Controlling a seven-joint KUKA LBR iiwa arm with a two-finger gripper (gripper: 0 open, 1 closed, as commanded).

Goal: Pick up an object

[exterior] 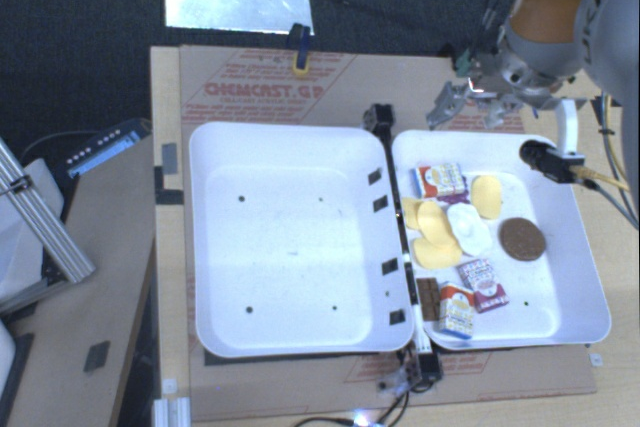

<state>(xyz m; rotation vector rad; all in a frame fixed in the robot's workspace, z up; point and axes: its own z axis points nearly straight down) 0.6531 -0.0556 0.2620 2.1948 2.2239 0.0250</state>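
Several small objects lie clustered in the right bin (575, 255), the brown disc (522, 239) standing a little apart. The gripper (468, 105) hangs over the bin's far edge, jaws apart and holding nothing. It should probably descend straight on that disc, avoiding the crowded packets (440, 181).

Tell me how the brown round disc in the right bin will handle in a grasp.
The brown disc lies flat, so the fingers would likely struggle to get under its low edge. It looks stiff, probably light. Set on edge, it might roll.
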